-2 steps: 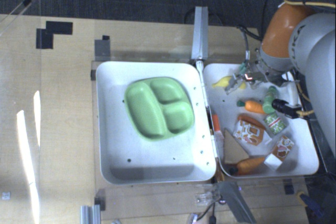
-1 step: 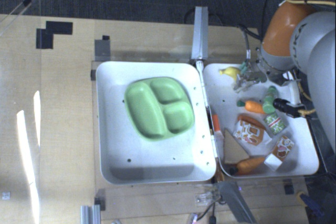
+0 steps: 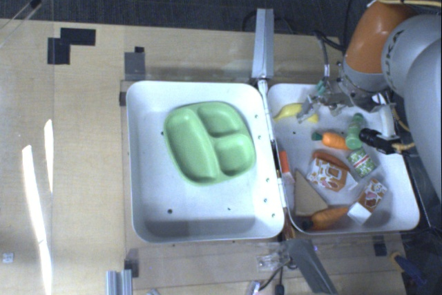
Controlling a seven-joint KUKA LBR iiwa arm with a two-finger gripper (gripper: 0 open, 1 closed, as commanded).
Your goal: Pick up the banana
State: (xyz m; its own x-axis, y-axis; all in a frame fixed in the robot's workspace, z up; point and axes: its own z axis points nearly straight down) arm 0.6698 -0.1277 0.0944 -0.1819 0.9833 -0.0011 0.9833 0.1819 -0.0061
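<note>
A small yellow banana [image 3: 289, 110] lies in the right bin [image 3: 407, 211], near its far left corner. My gripper [image 3: 312, 109] hangs just right of it, its tips close to the banana's right end. Whether anything sits between the tips is too small to tell. The grey arm with its orange band [image 3: 373, 34] comes in from the upper right.
The right bin also holds an orange carrot [image 3: 334, 141], a green bottle [image 3: 355, 128], a snack packet [image 3: 328, 173], a small can [image 3: 362, 163], another carrot [image 3: 328, 217] and a small carton [image 3: 371, 194]. A green divided plate [image 3: 209, 141] fills the left bin [image 3: 148, 211].
</note>
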